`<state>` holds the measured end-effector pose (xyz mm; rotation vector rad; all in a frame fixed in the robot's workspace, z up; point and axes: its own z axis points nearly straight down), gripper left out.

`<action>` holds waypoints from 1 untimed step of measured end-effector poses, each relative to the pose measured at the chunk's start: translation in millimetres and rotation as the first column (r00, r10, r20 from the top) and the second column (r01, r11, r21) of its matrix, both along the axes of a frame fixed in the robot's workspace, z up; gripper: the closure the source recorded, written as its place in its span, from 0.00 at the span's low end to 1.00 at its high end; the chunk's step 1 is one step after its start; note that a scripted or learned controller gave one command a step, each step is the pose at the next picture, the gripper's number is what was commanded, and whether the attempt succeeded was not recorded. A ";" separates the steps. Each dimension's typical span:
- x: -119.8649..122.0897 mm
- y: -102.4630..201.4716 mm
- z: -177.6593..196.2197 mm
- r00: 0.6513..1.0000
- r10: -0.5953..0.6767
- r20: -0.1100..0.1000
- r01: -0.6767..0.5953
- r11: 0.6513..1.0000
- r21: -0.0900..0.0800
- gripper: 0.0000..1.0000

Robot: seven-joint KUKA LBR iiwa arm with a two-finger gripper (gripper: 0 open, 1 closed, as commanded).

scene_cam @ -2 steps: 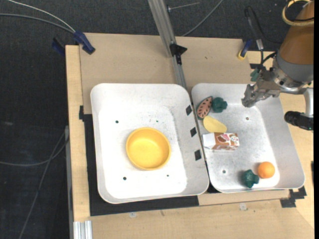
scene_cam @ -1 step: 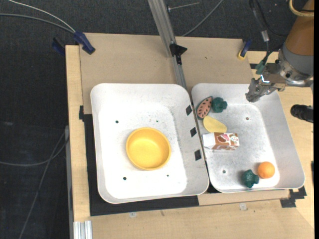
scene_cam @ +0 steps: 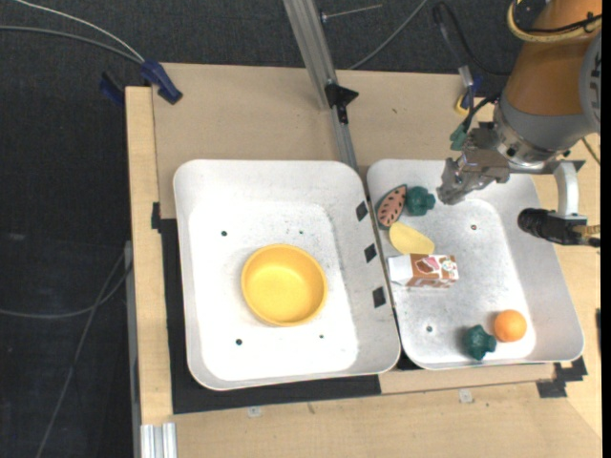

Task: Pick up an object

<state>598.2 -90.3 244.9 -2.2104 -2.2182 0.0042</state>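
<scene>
From above, the gripper [scene_cam: 456,185] hung over the right bin [scene_cam: 535,256]; its state could not be told. Just left of it lay a dark green lump [scene_cam: 419,198] beside a brown oval piece [scene_cam: 390,205]. Below-left lay a yellow piece [scene_cam: 410,239] and a carton [scene_cam: 431,271], print unreadable.

The grey arm [scene_cam: 549,74] reaches in from the right, orange band above the wrist; its gripper [scene_cam: 459,185] points downward, seemingly low.
</scene>
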 end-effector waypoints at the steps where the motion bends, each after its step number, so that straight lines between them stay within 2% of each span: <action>1: 3.8 57.5 9.6 1.000 0.001 0.007 -0.001 1.000 -0.001 1.00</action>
